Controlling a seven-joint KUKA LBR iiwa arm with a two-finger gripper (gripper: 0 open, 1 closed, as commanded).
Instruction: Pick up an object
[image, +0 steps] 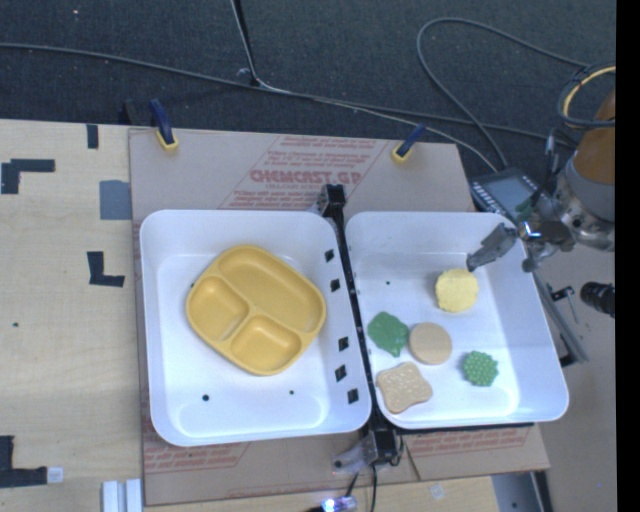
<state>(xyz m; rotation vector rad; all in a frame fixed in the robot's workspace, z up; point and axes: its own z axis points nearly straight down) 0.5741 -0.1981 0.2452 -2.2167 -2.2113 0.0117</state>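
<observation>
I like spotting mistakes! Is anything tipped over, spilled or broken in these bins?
Nothing stands out. The yellow tray lies flat, turned at a slant, in the left bin. The five food pieces, like the yellow piece and toast, lie apart in the right bin, unspilled.

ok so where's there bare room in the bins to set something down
Left bin: bare floor along the near edge and corners around the yellow tray. Right bin: its far-left part near the divider is bare. Crowded: the near half with yellow piece, leaf, round cookie, cracker, broccoli.
</observation>
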